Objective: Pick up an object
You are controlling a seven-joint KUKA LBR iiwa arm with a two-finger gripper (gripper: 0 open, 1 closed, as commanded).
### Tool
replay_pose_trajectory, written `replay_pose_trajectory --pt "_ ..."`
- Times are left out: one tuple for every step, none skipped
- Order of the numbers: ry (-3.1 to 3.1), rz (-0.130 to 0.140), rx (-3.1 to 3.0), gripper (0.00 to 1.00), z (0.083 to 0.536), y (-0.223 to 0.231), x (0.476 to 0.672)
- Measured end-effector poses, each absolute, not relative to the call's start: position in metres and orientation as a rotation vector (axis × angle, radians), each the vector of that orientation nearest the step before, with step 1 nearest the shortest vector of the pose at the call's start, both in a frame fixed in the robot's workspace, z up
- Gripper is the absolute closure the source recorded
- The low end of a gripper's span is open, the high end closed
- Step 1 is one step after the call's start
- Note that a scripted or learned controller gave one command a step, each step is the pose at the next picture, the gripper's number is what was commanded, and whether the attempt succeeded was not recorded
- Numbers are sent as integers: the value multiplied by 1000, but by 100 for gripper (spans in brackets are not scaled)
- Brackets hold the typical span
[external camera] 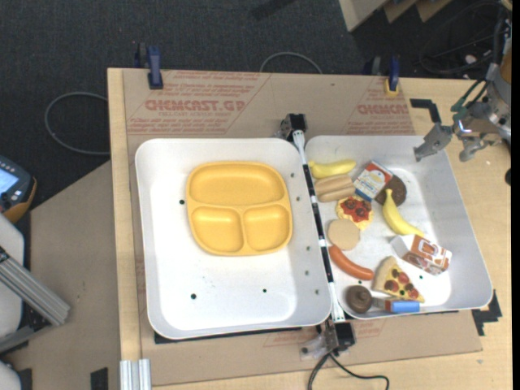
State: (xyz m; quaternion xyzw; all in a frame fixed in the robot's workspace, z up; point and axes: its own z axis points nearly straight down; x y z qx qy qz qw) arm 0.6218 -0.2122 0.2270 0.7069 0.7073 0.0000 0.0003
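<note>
In the left bin (162, 291) lies a yellow divided plate (240, 206). The right bin (459, 218) holds toy food: a small yellow banana (332, 168) at the far left, a sausage (350, 263), a pizza slice (397, 279), a larger banana (397, 215) and a little carton (427, 256). The gripper (449, 143) hangs over the right bin's far right corner, fingers spread apart, nothing between them.

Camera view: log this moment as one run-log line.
gripper: open, above right white bin far-right corner, holding nothing | yellow three-compartment plastic tray: left white bin | toy food: right bin, untouched
</note>
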Motion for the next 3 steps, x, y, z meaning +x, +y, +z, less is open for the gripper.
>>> replay_pose_trajectory --pt "2234 -4 2220 0 122 -158 658" --pt "2218 14 2220 0 89 -169 616" --pt "2214 19 2210 100 104 -169 619"
